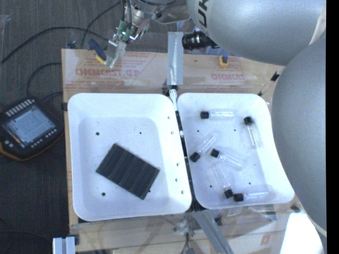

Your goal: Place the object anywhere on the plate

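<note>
A handheld control pendant (29, 127) lies on the floor at far left. The left bin (77, 142) holds one dark ribbed plate (127, 171). Beyond it the gripper (114, 55) hangs over the bench's far edge; its state cannot be told. The right bin (265, 115) holds six clear black-capped vials (217, 114), hard to make out against white. The arm (265, 20) hides the bench's far right.
</note>
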Motion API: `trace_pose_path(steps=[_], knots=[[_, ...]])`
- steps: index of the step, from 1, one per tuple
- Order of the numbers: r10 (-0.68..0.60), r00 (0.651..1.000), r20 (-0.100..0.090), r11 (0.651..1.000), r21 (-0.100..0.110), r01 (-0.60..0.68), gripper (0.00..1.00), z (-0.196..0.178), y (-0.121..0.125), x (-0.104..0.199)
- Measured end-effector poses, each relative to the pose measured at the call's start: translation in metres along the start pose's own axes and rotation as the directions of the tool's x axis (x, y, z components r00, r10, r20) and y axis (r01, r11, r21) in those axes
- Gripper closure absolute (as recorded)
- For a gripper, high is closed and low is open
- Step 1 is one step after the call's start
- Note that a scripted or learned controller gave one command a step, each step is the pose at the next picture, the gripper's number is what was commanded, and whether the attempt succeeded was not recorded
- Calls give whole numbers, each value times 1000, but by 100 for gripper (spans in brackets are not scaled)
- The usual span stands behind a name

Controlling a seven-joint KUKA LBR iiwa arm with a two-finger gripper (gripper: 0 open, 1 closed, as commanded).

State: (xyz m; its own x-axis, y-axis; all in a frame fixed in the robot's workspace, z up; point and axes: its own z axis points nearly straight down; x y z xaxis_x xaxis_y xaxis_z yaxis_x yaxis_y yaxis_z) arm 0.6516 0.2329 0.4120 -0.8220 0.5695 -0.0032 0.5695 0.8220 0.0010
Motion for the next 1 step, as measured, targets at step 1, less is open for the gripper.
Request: trace_pose_path(steps=[1], knots=[[427, 904, 1, 904, 2, -427, 100, -22, -2, 2]])
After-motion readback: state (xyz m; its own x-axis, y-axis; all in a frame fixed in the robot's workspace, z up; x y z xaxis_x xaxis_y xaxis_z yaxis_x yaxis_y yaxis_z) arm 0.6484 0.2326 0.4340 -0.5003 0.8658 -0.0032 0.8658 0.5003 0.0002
